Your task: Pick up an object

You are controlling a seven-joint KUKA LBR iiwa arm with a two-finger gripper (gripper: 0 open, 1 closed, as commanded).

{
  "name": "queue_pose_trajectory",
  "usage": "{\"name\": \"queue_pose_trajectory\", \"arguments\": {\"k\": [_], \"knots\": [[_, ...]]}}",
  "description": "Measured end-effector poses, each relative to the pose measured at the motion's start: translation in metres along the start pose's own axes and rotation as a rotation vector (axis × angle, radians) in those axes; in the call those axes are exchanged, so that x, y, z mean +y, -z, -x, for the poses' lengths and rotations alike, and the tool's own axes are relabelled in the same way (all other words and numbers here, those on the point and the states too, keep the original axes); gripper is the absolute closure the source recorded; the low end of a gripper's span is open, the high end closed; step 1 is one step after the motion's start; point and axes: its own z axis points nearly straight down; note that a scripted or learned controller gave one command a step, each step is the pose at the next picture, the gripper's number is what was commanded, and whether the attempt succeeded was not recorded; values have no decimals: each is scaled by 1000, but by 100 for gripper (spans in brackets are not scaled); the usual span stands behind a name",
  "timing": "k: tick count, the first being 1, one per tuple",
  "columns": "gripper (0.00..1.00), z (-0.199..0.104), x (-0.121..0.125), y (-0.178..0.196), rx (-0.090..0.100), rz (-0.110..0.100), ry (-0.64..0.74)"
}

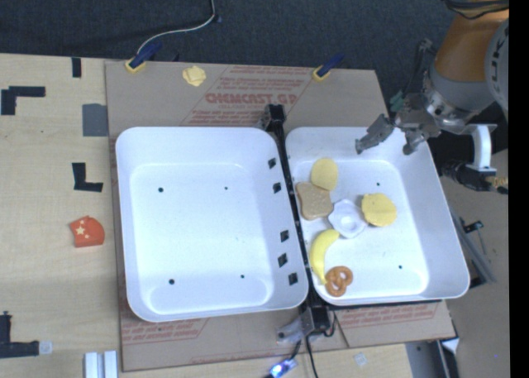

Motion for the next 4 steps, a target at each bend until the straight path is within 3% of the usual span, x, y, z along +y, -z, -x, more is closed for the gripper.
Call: {"name": "queue_pose_trajectory", "arguments": {"k": [1,2,3,4], "knots": [[100,-1,0,10,0,-1,1],[100,-55,-50,219,-1,15,5],[100,-120,-82,46,3,-15,4],[100,-166,-104,178,1,7,5]]}}
